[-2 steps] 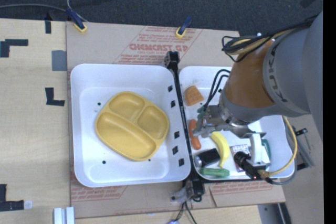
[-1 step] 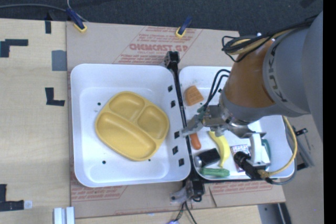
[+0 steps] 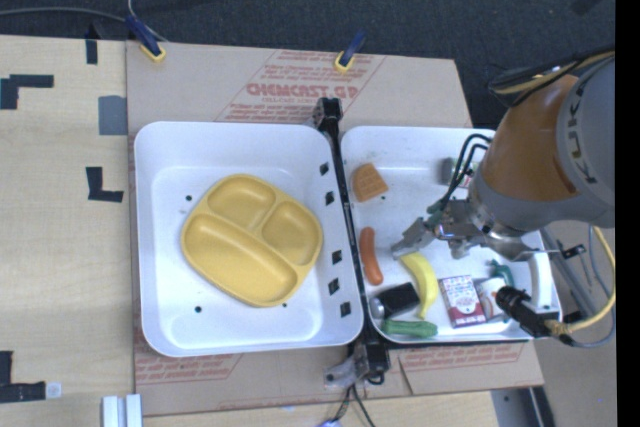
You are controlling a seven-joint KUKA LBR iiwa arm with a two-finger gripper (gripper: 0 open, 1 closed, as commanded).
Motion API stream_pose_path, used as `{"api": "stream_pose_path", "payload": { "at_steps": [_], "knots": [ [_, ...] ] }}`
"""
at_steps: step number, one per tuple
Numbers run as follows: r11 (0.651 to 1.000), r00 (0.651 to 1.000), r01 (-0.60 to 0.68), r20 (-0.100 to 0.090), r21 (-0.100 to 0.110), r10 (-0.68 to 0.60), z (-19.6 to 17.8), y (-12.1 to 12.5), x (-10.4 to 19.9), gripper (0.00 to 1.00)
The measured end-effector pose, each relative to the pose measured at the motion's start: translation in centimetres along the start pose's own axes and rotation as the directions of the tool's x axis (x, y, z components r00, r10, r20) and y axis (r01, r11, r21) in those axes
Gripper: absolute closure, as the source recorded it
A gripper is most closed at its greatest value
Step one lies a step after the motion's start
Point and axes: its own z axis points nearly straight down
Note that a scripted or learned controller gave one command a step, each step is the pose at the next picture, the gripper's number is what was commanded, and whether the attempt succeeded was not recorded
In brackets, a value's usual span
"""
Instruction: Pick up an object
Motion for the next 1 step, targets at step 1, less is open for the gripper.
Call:
{"api": "stream_pose_path", "payload": {
  "at_steps": [1],
  "knots": [
    [1.000, 1.000, 0.000, 0.003, -0.006, 0.000, 9.81, 1.44, -1.81, 0.00]
  ]
}}
